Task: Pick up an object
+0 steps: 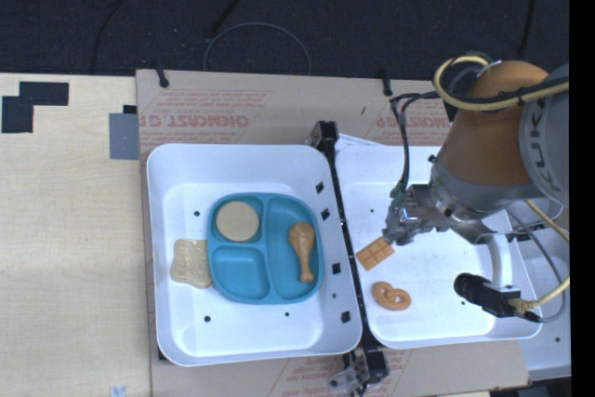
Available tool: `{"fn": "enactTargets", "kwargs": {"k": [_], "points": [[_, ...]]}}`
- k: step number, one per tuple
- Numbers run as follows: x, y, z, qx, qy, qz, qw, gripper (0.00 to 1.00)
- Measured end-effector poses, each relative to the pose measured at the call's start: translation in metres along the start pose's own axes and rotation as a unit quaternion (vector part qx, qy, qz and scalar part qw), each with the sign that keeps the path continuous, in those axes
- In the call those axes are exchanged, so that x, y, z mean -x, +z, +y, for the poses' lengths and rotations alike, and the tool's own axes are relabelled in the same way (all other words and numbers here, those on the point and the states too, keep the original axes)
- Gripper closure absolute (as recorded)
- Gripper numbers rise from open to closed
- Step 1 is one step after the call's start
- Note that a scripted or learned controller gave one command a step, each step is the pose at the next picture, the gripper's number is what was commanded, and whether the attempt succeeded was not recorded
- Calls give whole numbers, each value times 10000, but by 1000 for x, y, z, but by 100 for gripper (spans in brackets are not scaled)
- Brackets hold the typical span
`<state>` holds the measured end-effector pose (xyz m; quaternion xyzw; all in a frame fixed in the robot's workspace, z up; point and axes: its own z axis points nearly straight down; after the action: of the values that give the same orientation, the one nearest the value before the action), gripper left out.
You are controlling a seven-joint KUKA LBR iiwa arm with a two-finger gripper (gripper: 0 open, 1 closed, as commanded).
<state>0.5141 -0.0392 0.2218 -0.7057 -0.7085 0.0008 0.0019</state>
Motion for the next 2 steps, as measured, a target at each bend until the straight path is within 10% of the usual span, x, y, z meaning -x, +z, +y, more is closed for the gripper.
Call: {"fn": "enactTargets", "kwargs": {"k": [2], "points": [[-96, -12, 20, 1, -1, 0, 10000, 100]]}}
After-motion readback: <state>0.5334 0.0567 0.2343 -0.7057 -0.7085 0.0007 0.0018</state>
